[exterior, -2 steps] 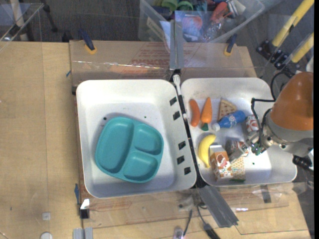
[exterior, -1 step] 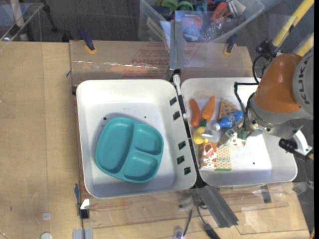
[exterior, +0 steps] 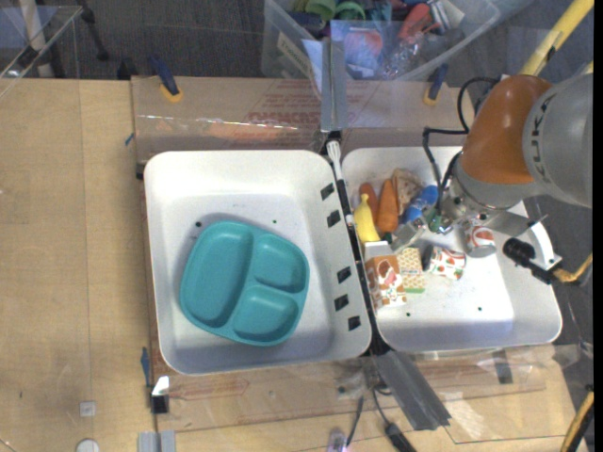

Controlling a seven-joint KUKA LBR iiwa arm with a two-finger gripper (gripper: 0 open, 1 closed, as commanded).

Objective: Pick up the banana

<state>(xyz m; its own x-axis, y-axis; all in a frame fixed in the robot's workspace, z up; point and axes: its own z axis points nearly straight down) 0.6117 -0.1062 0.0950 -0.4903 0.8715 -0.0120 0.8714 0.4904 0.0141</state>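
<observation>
Arm: my grey arm (exterior: 565, 130) reaches in from the right, its orange band (exterior: 499, 130) over the back of the right bin.
Tool: my tool (exterior: 441, 217) hangs low over the right bin's back half, among the small things there; I cannot tell how its fingers stand.
Banana: the banana (exterior: 364, 222) lies in the right bin's back-left corner, close against the divider wall, running front to back. It is left of my tool and apart from it.
Carrot: an orange carrot-like piece (exterior: 387, 207) lies just beside the banana, on its right, between the banana and my tool.
Other clutter: a patterned packet (exterior: 388, 279) lies in front of the banana; a red-and-white piece (exterior: 448, 264) lies near the bin's middle.
Right bin: white (exterior: 490, 318), bare along its front.
Left bin: white (exterior: 236, 182), holding a teal divided plate (exterior: 245, 282).
Bench: wood (exterior: 66, 252), carrying both bins side by side.
</observation>
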